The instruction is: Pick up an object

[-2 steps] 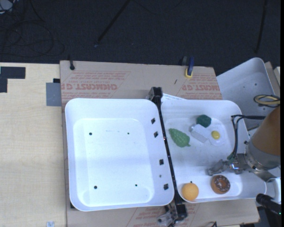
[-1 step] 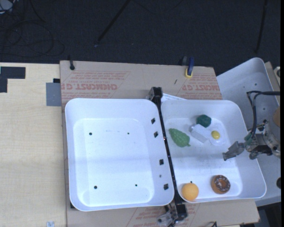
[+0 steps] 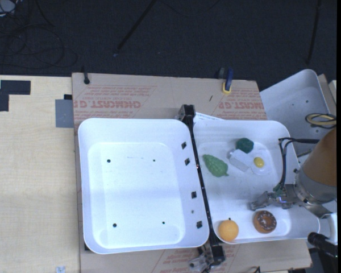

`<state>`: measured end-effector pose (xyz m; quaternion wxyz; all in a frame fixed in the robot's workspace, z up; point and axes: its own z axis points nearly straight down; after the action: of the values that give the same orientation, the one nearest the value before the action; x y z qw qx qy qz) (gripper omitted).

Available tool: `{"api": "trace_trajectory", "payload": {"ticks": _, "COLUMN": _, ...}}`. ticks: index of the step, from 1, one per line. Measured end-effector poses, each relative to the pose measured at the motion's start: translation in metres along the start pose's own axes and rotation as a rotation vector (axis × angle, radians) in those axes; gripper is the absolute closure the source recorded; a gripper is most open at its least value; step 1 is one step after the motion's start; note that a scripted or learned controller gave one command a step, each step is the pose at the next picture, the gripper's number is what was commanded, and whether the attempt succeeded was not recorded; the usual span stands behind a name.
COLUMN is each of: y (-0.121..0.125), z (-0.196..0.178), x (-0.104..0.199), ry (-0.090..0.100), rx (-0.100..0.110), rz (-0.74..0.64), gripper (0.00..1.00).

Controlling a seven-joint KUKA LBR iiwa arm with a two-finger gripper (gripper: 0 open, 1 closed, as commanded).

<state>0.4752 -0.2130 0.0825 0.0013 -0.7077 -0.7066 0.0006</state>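
Observation:
The right bin [image 3: 273, 131] holds several small objects. A brown ring-shaped donut [image 3: 265, 221] lies near its front wall, with an orange ball [image 3: 228, 230] to its left. A green leafy piece [image 3: 215, 165] lies near the divider. Farther back are a dark green lump [image 3: 244, 145], a clear white piece [image 3: 238, 161] and a small yellow item [image 3: 258, 162]. My gripper [image 3: 263, 201] reaches in from the right and hangs low just behind the donut, pointing left. Nothing shows held in it.
The left bin [image 3: 85, 152] stands beside the right one, with a black divider bar [image 3: 194, 169] between them. Both rest on cardboard [image 3: 159, 98] on the wooden bench. The arm's grey body [image 3: 321, 175] covers the right bin's right edge.

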Motion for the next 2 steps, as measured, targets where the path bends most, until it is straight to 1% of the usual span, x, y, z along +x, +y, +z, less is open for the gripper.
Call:
{"api": "trace_trajectory", "payload": {"ticks": 1, "y": 0.0003, "z": -0.0158, "x": -0.0014, "ry": 0.001, "rx": -0.002, "rz": 0.004, "gripper": 1.00}}
{"api": "trace_trajectory", "payload": {"ticks": 2, "y": 0.0001, "z": -0.0154, "x": -0.0015, "ry": 0.001, "rx": -0.001, "rz": 0.007, "gripper": 0.00}}
